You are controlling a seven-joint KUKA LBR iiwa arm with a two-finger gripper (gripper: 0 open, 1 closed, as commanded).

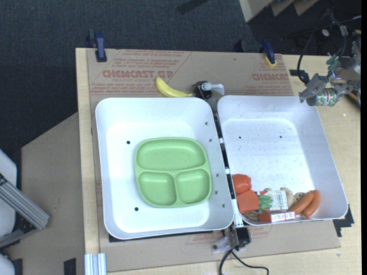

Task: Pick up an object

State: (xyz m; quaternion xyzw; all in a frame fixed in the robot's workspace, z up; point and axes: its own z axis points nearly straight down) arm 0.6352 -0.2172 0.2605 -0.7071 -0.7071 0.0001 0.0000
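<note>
End effector (319,94) sat at the far right edge of the surface (143,70), just past the back right corner of the right bin (275,125). Couldn't tell how far open it was: too small and cluttered there. Something greenish and can-like was at its tip, but I couldn't tell if it was gripped or just part of the hardware. The arm itself was mostly cut off by the frame edge.

Hard to read: a small dark-and-white object (207,88) behind the bins at the seam, identity unclear. The packet (279,199) in the food pile had print I couldn't make out.

Containers:
- Left bin (114,153): a green divided tray (172,172), flat, roughly centred, one large compartment at the back and two small ones at the front.
- Right bin: items bunched in the near left corner and along the front wall. Red pepper-like piece (241,183), orange block (248,201) just in front of it, the packet beside that, and a sausage (306,204) tilted toward the right. All touching or nearly so, well apart from the end effector.
- Banana (171,90) lay outside both bins, on the surface just behind the left bin's back rim.
</note>
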